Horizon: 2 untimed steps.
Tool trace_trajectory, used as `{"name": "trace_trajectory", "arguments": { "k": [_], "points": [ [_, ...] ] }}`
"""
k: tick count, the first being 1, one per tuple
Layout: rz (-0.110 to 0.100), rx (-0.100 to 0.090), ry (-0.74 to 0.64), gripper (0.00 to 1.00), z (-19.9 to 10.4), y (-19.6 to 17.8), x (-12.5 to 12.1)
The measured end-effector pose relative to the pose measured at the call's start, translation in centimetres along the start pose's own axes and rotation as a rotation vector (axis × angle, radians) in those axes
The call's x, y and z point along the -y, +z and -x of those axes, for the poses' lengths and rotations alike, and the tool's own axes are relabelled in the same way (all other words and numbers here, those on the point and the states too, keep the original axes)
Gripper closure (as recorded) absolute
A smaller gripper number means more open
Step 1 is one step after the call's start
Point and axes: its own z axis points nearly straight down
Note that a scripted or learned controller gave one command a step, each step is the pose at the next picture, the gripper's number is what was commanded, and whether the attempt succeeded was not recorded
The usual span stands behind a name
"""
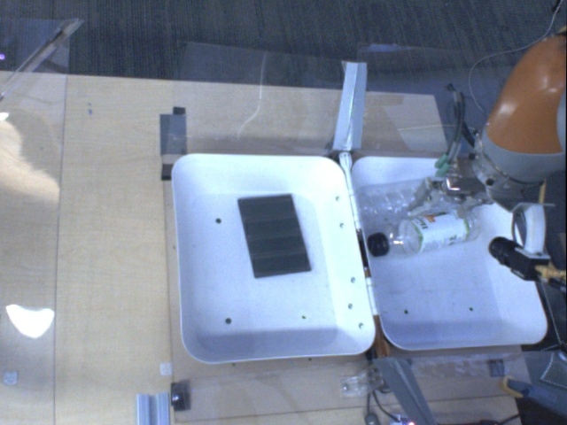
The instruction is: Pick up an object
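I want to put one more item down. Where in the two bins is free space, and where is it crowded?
Left bin: bare floor around the dark slatted pad, widest between it and the near rim. Right bin: free near half, below the bottle. Its far half is crowded by the bottle, clear plastic and the gripper.

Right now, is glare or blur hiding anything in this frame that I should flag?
Camera view: soft overall and low in detail. Bright reflections on the clear sheet over the bench wash out patches at left. The clear plastic bottle in the right bin blends into the white floor. The gripper above it is too blurred to read. The dark pad in the left bin is sharp enough.
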Motion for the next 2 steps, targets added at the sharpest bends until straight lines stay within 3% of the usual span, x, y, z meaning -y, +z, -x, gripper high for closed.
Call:
{"name": "trace_trajectory", "arguments": {
  "k": [1, 2],
  "points": [
    [-0.003, -0.001, 0.073, 0.0, 0.0, 13.3, -3.2],
    [0.013, 0.001, 0.025, 0.0, 0.5, 14.9, 1.7]
  ]
}}
